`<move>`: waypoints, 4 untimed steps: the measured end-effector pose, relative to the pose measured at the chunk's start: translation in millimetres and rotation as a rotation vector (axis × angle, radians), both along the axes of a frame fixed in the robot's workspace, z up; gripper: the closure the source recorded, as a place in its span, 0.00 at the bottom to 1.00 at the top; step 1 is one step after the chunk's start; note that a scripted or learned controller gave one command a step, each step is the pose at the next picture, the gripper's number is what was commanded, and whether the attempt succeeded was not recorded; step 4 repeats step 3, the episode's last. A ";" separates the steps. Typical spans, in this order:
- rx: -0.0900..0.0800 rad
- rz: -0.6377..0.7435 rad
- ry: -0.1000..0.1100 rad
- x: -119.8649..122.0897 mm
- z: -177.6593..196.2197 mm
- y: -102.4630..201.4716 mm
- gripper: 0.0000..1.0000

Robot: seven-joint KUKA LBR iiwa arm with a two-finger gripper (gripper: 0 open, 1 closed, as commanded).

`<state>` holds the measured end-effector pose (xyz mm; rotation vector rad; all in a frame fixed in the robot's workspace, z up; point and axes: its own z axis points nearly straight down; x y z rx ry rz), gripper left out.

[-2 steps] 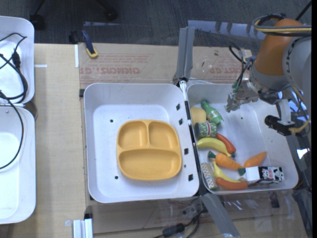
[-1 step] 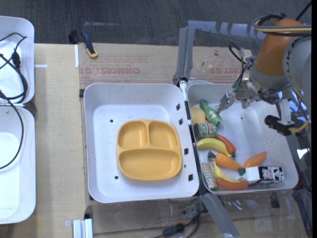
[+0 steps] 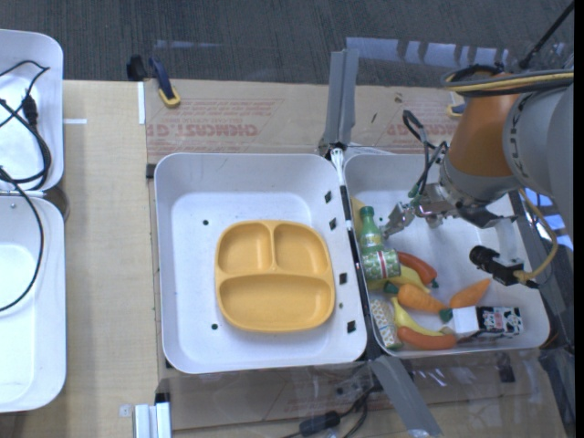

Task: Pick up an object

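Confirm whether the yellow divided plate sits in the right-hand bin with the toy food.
No, the yellow divided plate lies alone in the left bin.

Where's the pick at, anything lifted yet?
Nothing looks lifted: the green bottle, carrots and other toys lie in the right bin. The pincer is low in that bin, just beside the bottle's top, with nothing seen between its fingers. Grasping and lifting remain. The yellow tray sits in the left bin.
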<state>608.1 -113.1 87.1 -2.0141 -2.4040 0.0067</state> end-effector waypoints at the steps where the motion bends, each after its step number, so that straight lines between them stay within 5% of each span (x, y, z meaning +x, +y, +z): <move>1: 0.000 -0.070 0.000 -81.9 0.7 -7.1 0.00; 2: 0.001 -0.076 0.005 -82.3 5.7 -8.7 1.00; 3: -0.002 -0.069 -0.001 -25.1 100.6 41.2 1.00; 4: -0.002 -0.069 -0.001 -25.1 100.6 41.2 1.00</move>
